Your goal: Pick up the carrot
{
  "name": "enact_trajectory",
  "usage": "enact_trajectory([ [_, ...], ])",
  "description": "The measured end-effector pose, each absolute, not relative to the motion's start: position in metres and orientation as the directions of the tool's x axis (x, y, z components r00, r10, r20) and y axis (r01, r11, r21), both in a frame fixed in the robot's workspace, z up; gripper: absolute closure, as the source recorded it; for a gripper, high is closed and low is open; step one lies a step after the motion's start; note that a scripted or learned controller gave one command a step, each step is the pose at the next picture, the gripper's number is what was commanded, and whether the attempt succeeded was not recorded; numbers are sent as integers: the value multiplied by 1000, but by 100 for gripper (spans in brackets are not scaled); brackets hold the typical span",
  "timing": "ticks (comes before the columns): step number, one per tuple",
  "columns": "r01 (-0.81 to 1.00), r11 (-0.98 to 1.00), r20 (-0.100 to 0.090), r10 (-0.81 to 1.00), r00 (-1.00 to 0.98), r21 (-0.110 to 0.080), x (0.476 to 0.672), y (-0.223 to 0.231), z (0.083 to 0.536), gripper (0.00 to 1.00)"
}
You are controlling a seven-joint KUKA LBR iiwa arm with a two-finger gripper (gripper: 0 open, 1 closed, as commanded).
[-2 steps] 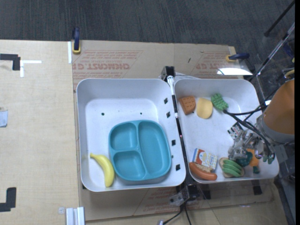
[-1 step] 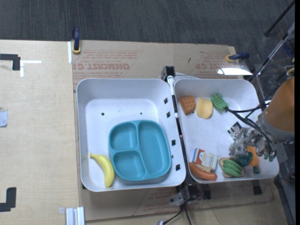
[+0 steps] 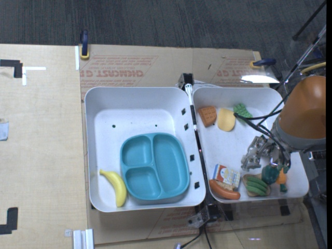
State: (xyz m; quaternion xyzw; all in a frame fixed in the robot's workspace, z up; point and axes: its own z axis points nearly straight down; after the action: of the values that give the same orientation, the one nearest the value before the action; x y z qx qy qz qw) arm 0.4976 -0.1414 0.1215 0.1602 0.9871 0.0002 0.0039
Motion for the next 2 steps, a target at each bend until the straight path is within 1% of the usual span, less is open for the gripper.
enact_trajectory([
  [1, 318, 948, -16, 318, -948, 3, 501, -141, 131, 100],
  [2, -194, 981, -10, -194, -981, 8, 512, -200, 92, 100],
])
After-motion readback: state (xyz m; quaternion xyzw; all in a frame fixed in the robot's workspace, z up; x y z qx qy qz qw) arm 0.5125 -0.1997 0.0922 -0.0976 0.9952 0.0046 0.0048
